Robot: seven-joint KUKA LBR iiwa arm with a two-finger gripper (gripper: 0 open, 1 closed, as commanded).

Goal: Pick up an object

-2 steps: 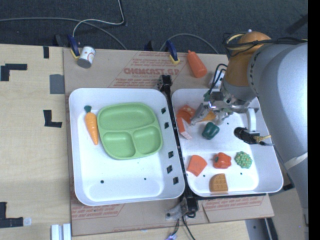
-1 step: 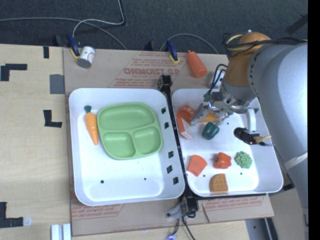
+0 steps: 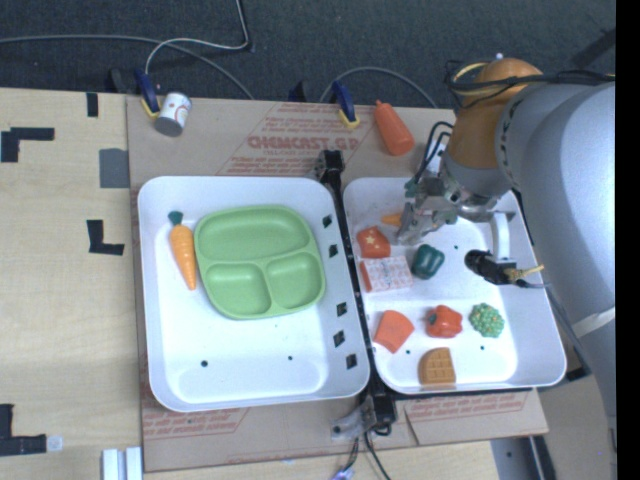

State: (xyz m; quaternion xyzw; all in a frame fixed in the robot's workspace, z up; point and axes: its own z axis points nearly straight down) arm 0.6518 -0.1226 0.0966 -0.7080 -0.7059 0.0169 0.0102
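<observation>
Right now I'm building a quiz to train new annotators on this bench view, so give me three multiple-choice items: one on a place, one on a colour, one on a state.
1. Where does the toy carrot lie?
A. in the left bin, beside the green plate
B. in a plate compartment
C. in the right bin

2. What colour is the toy just below the gripper?
A. yellow
B. dark green
C. white

3. How do the plate's compartments stand?
A. all bare
B. one holds food
C. plate flipped over

Answers:
1 A, the carrot sits on the white floor at the plate's left rim.
2 B, the pepper is dark green.
3 A, three hollows show plain green, facing up.
</observation>
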